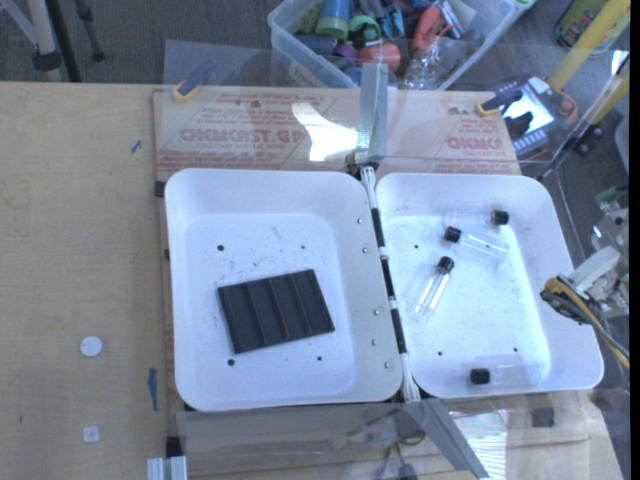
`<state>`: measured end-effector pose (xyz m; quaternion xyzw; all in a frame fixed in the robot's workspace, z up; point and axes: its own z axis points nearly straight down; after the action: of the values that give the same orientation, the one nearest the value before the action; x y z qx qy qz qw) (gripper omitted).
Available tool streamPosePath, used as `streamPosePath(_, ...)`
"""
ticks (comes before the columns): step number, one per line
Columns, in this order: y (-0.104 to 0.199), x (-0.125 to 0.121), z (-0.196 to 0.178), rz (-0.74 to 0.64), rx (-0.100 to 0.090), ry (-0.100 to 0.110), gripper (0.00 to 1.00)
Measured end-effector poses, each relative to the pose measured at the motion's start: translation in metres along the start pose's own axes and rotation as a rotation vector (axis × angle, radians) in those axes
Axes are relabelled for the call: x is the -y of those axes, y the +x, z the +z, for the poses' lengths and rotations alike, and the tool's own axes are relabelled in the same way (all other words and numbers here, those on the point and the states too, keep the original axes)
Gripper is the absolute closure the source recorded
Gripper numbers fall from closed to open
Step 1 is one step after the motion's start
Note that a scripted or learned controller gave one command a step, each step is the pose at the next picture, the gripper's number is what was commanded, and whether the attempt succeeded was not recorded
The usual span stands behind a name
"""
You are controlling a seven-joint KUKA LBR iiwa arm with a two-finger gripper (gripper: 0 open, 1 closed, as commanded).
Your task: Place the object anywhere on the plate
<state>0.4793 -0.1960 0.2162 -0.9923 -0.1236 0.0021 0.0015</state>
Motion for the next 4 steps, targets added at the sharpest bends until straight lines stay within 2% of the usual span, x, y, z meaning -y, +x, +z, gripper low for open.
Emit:
streamPosePath(1,0.049,0.059,0.044,0.003,0.000,0.002,1.00)
streamPosePath(2,0.107,0.129,-0.012,0.043,-0.002,-0.002,1.00)
streamPosePath(3,0.168,0.168,0.032,-0.260,-0.002,-0.004,1.00)
streamPosePath(4,0.225,0.221,0.024,-0.585,-0.003,-0.005,1.00)
